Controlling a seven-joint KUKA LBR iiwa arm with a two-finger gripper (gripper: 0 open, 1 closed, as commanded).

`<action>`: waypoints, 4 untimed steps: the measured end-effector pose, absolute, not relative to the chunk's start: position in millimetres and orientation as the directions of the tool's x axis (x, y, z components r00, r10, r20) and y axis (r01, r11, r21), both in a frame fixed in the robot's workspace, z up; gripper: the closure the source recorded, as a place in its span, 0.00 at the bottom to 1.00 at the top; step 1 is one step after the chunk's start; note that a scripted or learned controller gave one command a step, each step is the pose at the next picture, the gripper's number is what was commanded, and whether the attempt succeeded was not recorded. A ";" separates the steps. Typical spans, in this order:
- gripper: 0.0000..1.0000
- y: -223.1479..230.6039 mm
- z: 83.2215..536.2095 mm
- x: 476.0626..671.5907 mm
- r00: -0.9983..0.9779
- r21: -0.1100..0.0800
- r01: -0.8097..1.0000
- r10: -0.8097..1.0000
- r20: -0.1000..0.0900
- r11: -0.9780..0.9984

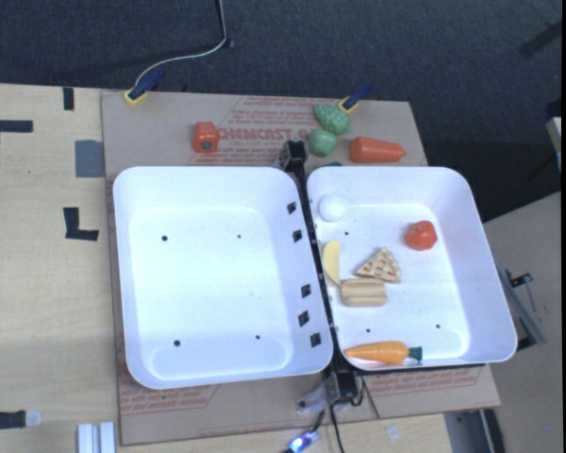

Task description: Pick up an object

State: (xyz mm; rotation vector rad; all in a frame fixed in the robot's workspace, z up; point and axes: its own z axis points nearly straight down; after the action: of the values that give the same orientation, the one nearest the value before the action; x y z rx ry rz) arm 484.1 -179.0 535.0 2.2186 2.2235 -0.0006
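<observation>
The right bin [457,295] held six candidate objects: a white ball [332,208] at 10 o'clock, a red tomato [420,236] at 2 o'clock, a waffle wedge [379,266] near centre, a yellow slice [331,262] at 9 o'clock, a bread roll [363,293] just below the wedge, and a carrot [382,353] at 6 o'clock against the rim.

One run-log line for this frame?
right bin: carrot, tomato, egg, banana | left bin | nothing lifted
</observation>
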 end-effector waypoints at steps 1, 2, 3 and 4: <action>1.00 -206.9 534.6 484.1 0.001 0.001 1.000 1.000 -0.002 -0.001; 1.00 -224.2 534.7 484.1 0.000 0.001 1.000 1.000 -0.002 0.000; 1.00 -204.7 535.0 484.1 -0.001 0.001 1.000 1.000 -0.001 0.001; 1.00 -178.7 535.0 484.1 -0.002 0.000 1.000 1.000 0.000 0.002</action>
State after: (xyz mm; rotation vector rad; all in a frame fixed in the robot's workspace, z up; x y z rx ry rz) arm 484.1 -178.7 535.0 2.2185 2.2240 -0.0003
